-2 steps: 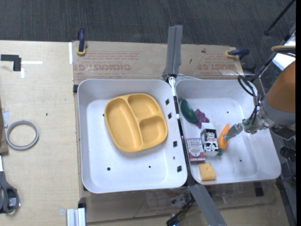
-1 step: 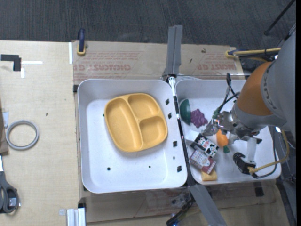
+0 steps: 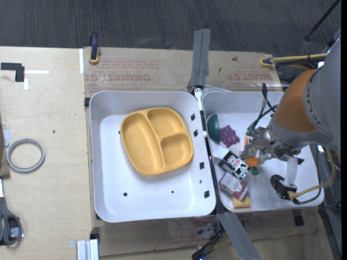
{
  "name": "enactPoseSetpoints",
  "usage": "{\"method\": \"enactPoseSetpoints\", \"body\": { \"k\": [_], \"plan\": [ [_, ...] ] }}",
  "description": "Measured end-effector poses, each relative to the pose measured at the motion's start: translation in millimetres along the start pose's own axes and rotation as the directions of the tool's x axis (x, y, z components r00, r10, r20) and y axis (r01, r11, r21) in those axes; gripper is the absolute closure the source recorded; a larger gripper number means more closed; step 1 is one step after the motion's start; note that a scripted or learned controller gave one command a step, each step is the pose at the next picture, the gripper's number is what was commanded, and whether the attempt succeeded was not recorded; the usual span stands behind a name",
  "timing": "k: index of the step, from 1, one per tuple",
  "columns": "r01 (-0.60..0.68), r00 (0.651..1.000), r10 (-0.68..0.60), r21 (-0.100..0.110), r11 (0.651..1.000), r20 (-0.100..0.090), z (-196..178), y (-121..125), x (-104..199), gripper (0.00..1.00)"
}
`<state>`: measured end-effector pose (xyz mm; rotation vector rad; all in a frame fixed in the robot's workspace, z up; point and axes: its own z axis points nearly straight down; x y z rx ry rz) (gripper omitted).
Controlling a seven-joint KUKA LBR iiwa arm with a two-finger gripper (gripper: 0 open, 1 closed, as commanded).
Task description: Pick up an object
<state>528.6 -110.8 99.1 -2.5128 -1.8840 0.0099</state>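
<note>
The right bin [image 3: 303,196] holds a cluster of small objects. A dark green piece [image 3: 213,127] lies by the left wall, with a purple grape bunch [image 3: 229,136] beside it. Below them are a black-and-white spotted toy [image 3: 236,165], a pink patterned packet [image 3: 232,184] and a tan block [image 3: 242,201]. My gripper [image 3: 252,151] reaches down from the right, low over the middle of this bin, just right of the spotted toy. A small orange object [image 3: 251,160] sits right at its tip; whether it is held I cannot tell.
In the left bin [image 3: 108,199] lies a yellow divided plate [image 3: 156,140]. A black cable [image 3: 284,188] trails from the arm over the right bin's lower right. A grey tape ring [image 3: 24,155] and scissors [image 3: 10,226] rest on the bench at the far left.
</note>
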Motion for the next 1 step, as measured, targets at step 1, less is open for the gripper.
{"method": "enactPoseSetpoints", "body": {
  "k": [1],
  "plan": [
    [-0.047,0.999,0.047,-0.002,0.999,-0.001,-92.3,27.9,97.7,1.0]
  ]
}}
